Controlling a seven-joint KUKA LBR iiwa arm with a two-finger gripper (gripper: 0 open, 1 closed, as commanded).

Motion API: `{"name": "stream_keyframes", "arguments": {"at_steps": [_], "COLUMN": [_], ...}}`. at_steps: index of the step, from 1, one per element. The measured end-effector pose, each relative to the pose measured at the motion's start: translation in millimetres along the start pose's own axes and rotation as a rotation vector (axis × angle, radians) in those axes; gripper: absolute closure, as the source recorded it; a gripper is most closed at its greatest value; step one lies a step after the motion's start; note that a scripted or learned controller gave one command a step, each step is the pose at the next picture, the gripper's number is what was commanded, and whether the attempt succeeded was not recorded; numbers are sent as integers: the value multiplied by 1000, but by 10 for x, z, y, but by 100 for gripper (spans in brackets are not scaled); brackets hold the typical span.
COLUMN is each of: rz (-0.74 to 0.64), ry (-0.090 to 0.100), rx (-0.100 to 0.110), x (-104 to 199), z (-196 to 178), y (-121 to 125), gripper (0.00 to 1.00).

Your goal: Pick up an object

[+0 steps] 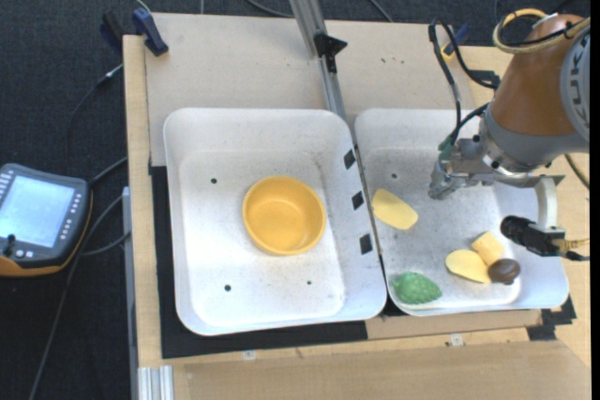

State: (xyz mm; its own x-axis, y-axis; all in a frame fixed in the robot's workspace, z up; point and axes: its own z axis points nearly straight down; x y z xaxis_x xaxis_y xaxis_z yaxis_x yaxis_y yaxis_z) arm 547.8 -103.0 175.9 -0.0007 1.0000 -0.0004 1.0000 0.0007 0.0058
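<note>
The right bin [427,128] holds a pale yellow slice [395,209] near its left wall. A green leafy piece [414,287] lies at its front edge. At the front right sit a yellow wedge [466,265], a yellow block [488,246] and a small brown ball [505,271], close together. My gripper [448,181] hangs over the middle of the right bin, right of the pale yellow slice and apart from it. Nothing shows held in it. A yellow bowl [284,215] stands upright in the middle of the left bin [187,229].
A metal pole [309,5] slants down to the wall between the two bins. Black clips [358,200] sit along that wall. A black part [525,234] of the arm juts over the right bin's right side. A teach pendant [37,218] lies off the bench at left.
</note>
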Motion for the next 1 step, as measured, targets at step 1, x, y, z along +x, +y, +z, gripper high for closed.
{"name": "stream_keyframes", "arguments": {"at_steps": [1], "rz": [0], "ry": [0], "rx": [0], "x": [1], "z": [-528], "y": [14], "gripper": [100]}}
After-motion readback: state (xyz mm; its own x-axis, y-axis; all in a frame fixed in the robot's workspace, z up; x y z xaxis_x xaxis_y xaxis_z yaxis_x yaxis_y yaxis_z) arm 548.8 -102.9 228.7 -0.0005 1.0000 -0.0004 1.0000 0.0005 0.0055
